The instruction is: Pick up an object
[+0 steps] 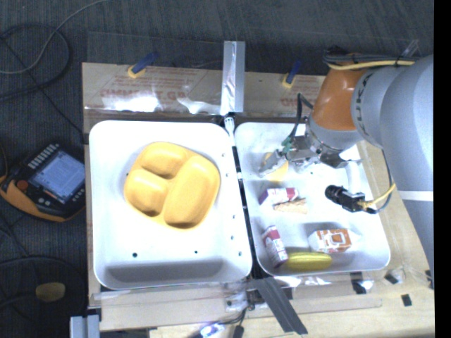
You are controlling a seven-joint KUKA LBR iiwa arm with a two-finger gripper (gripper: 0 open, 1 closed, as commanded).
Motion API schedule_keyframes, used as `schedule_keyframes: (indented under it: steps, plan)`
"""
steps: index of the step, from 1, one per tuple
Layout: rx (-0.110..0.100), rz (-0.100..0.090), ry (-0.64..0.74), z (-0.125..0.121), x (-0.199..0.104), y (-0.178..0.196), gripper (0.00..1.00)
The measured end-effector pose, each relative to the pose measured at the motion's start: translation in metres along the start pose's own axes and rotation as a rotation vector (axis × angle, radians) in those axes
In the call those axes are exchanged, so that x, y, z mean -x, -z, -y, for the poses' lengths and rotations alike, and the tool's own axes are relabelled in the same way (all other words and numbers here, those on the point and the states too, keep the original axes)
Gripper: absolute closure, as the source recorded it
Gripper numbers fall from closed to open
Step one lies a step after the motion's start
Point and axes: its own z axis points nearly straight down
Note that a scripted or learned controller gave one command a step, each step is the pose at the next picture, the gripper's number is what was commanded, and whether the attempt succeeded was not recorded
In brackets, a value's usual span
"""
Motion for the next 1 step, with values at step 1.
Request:
schedule_keyframes:
  steps: [1]
  plan:
    - [-0.003, -0.003, -0.001, 0.0, -0.0004, 0.0059, 1.0]
